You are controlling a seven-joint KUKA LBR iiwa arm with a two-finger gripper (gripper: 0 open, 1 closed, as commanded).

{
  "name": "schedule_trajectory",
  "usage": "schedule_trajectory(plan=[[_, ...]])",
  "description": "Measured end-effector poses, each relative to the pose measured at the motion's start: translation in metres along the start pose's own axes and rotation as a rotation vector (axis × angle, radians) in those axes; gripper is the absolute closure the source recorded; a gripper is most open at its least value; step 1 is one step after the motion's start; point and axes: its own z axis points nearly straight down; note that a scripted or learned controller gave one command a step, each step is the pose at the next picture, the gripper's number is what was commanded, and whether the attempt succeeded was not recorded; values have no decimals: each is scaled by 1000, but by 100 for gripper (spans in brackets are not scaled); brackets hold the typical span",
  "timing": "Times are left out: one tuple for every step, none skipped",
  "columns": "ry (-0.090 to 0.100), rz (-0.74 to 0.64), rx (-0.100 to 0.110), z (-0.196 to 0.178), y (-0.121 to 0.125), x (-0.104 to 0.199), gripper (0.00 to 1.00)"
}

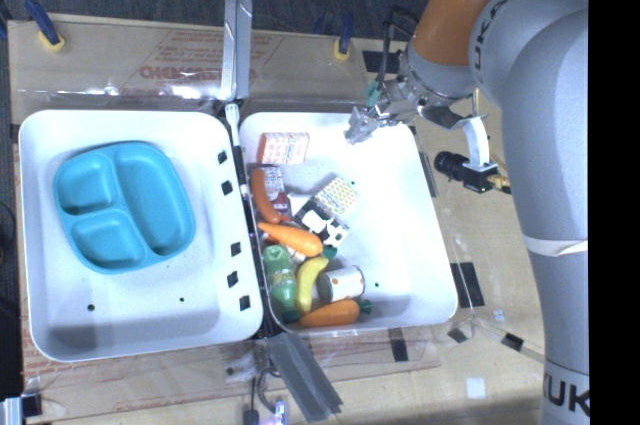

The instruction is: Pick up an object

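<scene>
Taking the right bin (420, 243) as landmark, we see toy food crowded along its left wall: an orange carrot (328, 315) nearest, a yellow banana (309, 279) above it. Its right half lies bare. Red writing beyond it stays unreadable. The tool (362, 125) hovers at the far rim; we cannot tell its state.

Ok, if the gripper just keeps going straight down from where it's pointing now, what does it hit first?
Probably bare floor of the right bin near its back edge. The gripper sits right of the red-and-white packet, though depth is hard to judge.
</scene>
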Motion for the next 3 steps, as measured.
schedule_trajectory(plan=[[2, 176, 4, -42, -66, -37, 100], [2, 538, 7, 54, -143, -21, 100], [2, 528, 5, 50, -164, 2, 100]])
